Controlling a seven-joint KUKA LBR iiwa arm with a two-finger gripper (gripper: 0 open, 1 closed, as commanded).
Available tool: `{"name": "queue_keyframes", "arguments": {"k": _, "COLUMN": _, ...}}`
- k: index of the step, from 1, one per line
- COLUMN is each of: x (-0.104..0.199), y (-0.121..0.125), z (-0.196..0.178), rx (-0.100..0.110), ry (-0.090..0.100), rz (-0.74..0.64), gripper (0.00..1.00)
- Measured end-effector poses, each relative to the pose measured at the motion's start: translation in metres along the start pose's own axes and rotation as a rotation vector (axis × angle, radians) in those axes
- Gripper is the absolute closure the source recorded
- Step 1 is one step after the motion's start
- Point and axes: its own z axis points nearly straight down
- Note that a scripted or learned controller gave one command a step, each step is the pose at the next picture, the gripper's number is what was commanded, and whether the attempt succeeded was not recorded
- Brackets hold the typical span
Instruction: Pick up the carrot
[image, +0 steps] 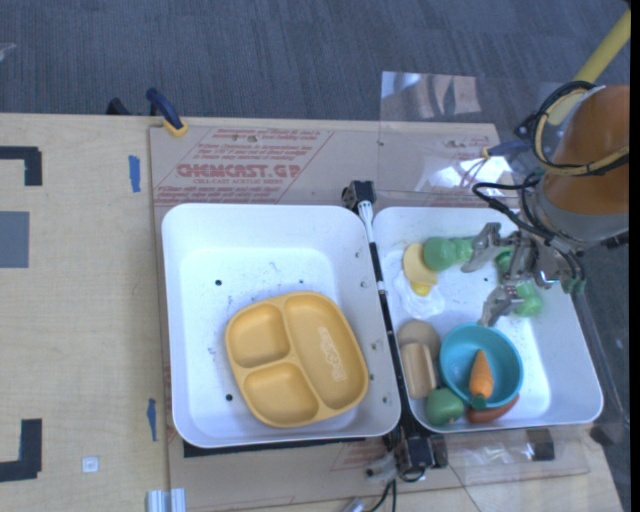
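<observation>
The tool (508, 272) hangs over the back of the right bin (570, 385) with its two fingers spread apart and nothing between them, just beside some green toys (447, 251) and a yellow toy (419, 267). The carrot (481, 374) stands in a blue bowl (505, 359) at the front of that same bin, a bit apart from the tool, with a tan toy (417, 366) and a green ball (444, 405) beside the bowl. The left bin (200, 250) holds a yellow tray (295, 357) with three parts, and both bins sit on the counter (70, 300).
</observation>
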Motion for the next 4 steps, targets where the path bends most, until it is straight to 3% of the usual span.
{"name": "queue_keyframes", "arguments": {"k": 1, "x": 0.039, "y": -0.013, "z": 0.055, "rx": -0.003, "ry": 0.006, "rz": -0.194, "gripper": 0.00}}
{"name": "queue_keyframes", "arguments": {"k": 2, "x": 0.087, "y": 0.015, "z": 0.039, "rx": -0.003, "ry": 0.002, "rz": -0.345, "gripper": 0.00}}
{"name": "queue_keyframes", "arguments": {"k": 3, "x": 0.073, "y": -0.009, "z": 0.092, "rx": 0.003, "ry": -0.010, "rz": -0.051, "gripper": 0.00}}
{"name": "queue_keyframes", "arguments": {"k": 4, "x": 0.062, "y": -0.039, "z": 0.030, "rx": 0.002, "ry": -0.005, "rz": 0.406, "gripper": 0.00}}
